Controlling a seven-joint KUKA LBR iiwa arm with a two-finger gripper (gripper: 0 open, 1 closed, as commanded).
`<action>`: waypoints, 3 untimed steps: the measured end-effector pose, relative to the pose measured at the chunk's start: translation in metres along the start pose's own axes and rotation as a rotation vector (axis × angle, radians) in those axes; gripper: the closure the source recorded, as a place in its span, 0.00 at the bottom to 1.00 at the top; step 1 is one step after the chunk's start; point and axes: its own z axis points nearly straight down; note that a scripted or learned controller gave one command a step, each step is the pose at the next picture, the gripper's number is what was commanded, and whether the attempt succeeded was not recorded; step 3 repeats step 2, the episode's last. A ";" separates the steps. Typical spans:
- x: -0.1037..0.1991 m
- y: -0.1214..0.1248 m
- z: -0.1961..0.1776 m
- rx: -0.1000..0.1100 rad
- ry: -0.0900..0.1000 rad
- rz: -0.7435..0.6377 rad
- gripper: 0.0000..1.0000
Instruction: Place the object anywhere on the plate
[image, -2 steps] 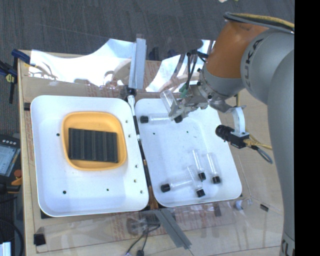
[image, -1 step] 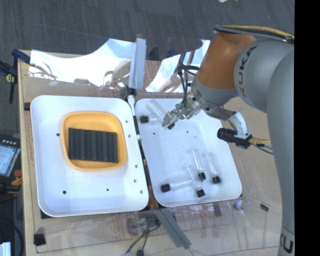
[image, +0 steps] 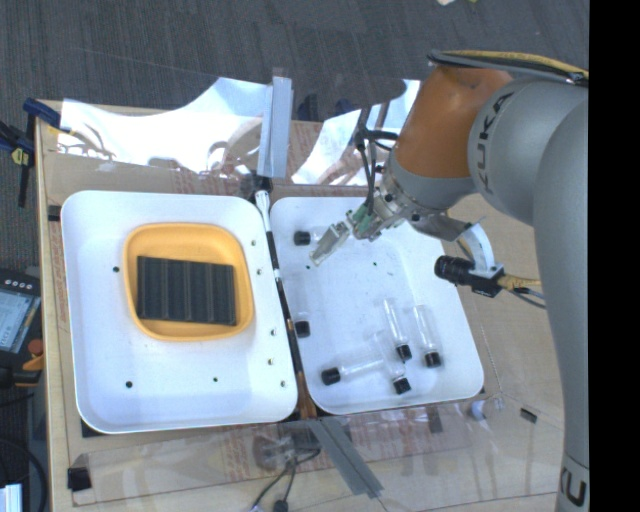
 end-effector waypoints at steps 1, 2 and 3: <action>0.014 -0.049 -0.005 -0.001 0.000 -0.218 0.00; 0.085 -0.006 0.020 -0.001 -0.001 -0.504 0.00; 0.085 -0.006 0.020 -0.001 -0.001 -0.504 0.00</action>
